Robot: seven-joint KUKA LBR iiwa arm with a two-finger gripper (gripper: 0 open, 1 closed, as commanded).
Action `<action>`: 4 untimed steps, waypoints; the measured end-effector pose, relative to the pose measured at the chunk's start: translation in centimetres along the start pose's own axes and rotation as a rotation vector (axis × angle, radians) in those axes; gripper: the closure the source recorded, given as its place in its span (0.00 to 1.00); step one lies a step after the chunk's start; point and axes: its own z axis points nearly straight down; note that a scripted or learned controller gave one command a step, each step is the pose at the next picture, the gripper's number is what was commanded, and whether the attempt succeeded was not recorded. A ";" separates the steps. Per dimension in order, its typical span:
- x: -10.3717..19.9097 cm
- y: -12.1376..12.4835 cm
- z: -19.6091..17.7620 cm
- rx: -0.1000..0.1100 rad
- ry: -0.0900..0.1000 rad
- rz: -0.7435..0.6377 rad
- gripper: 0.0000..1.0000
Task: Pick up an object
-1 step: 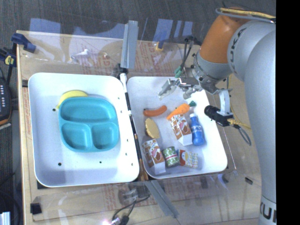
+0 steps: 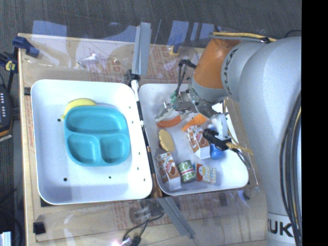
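Two white bins are seen side by side on the surface [image 2: 77,217]. The left bin [image 2: 46,183] is occupied by a blue divided tray [image 2: 97,135], with a yellow item [image 2: 77,104] tucked under its 11 o'clock corner.

The right bin [image 2: 238,176] is crowded with small things. The claw [image 2: 177,106] is lowered into its 11 o'clock part, with the arm [image 2: 256,76] entering from 3 o'clock and the orange band at 12 o'clock of the bin. Whether the claw is open or closed cannot be told; nothing is visibly gripped.

An orange carrot-like piece [image 2: 169,121] lies just below the claw, touching or nearly so. A second orange piece [image 2: 195,121] is placed at its 3 o'clock. A tan oval cookie [image 2: 165,140] sits toward the bin's 9 o'clock. A small carton [image 2: 197,140] is found at centre, a blue item [image 2: 217,151] at its 3 o'clock. At 6 o'clock, a second carton [image 2: 166,168], a green can [image 2: 186,171] and a flat packet [image 2: 207,173] are lined up.
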 end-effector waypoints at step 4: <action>4.9 -3.1 -9.6 -0.004 -0.001 -0.112 1.00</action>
